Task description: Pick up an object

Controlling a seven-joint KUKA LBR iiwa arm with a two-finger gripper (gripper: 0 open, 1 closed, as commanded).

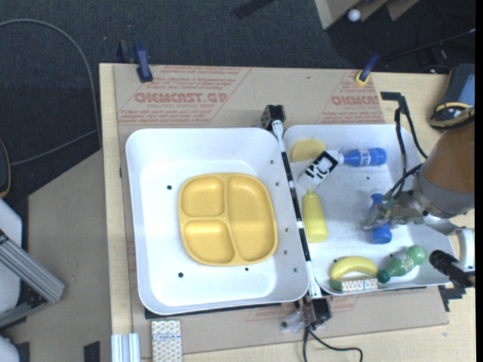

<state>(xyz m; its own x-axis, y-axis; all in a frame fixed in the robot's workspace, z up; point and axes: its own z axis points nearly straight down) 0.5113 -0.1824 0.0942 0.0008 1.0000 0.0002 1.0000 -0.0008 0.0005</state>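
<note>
Surface [226, 81]: a brown board with red printed letters; it carries my two white bins side by side, with a black divider strip between them.
Left bin [151, 225]: the bigger-looking one; inside it lies one item, a yellow plate.
Yellow plate [226, 219]: it has three compartments and sits near the middle of the left bin, flat, not touching the walls.
Right bin [351, 194]: it holds all the small things, and my claw is inside it at the right part.
My arm [453, 168]: it comes in from the right; its brownish-orange part hangs over the right edge of the right bin.
My claw [385, 216]: it is low over the bin floor, just above a small blue object; whether my fingers are apart or together I cannot tell.
Yellow bottle [314, 217]: lies along the left wall of the right bin.
Blue and clear bottle [362, 157]: lies on its side at the top of the right bin.
Green bottle [401, 265]: lies tilted near the bottom right corner.
Banana [353, 267]: at the bottom wall, just beside the green bottle.
Black and white box [320, 167]: between the yellow piece [304, 150] in the top left corner and the clear bottle.
Small blue object [381, 234]: on the floor directly under my claw, not lifted.
</note>
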